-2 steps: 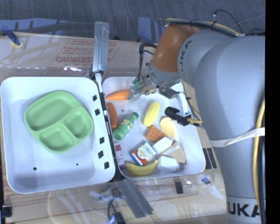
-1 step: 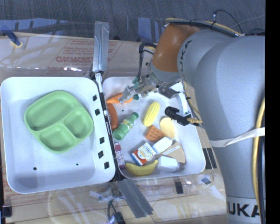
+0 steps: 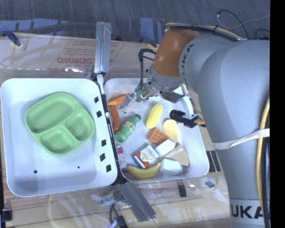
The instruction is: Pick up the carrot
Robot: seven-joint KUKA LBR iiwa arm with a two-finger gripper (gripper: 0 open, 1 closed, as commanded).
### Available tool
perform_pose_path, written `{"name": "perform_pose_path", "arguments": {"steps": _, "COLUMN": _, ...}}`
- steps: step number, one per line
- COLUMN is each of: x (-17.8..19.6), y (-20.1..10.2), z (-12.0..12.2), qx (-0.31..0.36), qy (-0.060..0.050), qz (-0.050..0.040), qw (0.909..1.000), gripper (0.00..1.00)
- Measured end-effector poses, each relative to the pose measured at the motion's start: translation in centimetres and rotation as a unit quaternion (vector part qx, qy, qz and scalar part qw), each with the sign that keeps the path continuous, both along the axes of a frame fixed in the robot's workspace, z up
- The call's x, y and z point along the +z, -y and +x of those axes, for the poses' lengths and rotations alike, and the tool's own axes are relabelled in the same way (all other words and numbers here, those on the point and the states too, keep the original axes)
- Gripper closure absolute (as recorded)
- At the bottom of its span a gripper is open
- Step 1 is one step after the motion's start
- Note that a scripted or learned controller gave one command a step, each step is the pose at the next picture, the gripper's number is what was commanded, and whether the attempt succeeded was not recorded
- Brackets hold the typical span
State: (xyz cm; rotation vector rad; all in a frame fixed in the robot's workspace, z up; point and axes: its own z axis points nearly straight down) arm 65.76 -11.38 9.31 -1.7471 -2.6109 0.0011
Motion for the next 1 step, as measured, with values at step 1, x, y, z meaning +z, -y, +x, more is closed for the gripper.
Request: {"name": "perform_pose_path", "arguments": {"steps": 1, "x": -0.07, "y": -1.57, "z": -0.06, "qx": -0.214, "qy": 0.001, "qz": 0.0000, "qw": 0.9768, "gripper": 0.00}}
